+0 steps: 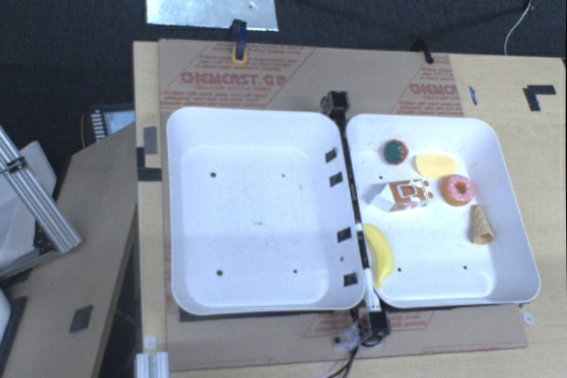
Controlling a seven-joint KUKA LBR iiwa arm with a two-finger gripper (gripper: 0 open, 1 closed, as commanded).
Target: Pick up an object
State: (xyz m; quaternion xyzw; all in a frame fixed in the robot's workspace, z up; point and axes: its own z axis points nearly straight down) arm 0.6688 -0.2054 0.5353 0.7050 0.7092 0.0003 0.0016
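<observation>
Banana (379, 254) lies at right bin's (509, 190) left wall; gripper state untellable.

two shallow white bins (257, 124); one yellow banana (380, 254), one pink-iced doughnut (457, 189), one tan cone (481, 225), one small carton (404, 195).

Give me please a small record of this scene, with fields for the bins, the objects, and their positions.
left bin: white, shallow
right bin: white, shallow, holds six objects
banana: yellow, near the left wall of the right bin
small carton: white and orange, near the middle of the group
donut: pink, right of the carton
cone: tan, below the donut
yellow flat piece: above the carton
round green and red object: left of the yellow piece
objects picked so far: none visibly held
</observation>
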